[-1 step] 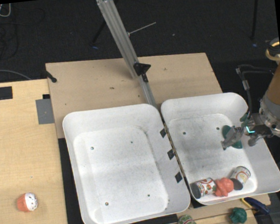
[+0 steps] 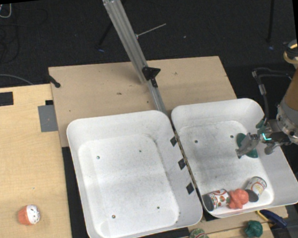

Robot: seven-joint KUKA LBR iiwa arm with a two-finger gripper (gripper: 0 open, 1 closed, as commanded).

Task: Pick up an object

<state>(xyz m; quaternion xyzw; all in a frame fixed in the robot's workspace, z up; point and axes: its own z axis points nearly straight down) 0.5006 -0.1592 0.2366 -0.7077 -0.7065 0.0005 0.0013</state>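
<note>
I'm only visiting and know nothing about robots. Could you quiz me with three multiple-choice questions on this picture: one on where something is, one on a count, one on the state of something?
1. Where do the two cans lie?
A. left bin
B. right bin, near edge
C. on the rail

2. How many white bins sit on the bench?
A. one
B. two
C. three

3. How does the can with the red label rest?
A. on its side
B. upright
C. stacked on another

Answers:
1 B: the red-labelled can and the other can lie along the near edge of the right bin.
2 B: the left bin adjoins the right one.
3 A: its round end faces sideways.
</note>
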